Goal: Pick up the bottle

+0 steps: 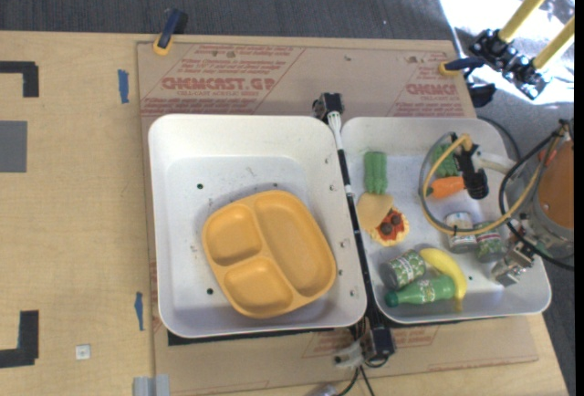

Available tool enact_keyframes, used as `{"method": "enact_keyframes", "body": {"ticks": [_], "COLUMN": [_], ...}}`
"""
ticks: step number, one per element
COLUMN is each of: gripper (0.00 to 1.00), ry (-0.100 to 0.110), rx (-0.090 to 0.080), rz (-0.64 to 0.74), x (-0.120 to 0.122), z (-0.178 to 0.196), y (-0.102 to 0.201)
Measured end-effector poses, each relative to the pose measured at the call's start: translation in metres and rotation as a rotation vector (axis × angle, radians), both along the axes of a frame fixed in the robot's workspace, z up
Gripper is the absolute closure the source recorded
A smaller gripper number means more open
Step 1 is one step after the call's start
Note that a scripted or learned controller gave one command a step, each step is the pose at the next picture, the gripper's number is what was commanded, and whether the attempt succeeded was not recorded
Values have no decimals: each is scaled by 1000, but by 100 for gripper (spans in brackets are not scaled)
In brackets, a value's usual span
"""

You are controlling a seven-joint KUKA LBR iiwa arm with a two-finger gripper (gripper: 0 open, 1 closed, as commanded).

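Green bottle point(422, 294) lies at gripper's point(507, 268) 9 o'clock, near but apart; jaw state can't tell, cables clutter it.

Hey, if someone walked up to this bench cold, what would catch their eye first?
Most likely the big yellow divided plate, sitting alone in the left bin. Next, the clutter in the right bin: a green bottle lying on its side near the front edge with a banana touching it, a can beside them, and a pizza slice further back. The gripper reaches in low at that bin's right side amid cables.
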State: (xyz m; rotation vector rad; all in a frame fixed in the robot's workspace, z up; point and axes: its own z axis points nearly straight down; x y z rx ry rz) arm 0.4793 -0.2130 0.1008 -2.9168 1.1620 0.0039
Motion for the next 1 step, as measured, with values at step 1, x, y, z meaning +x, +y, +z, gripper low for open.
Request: {"method": "enact_keyframes", "body": {"ticks": [1], "gripper": [100], "ry": [3], "rx": [-2], "rz": [32], "x": [13], "z": [-12], "y": [-6]}}
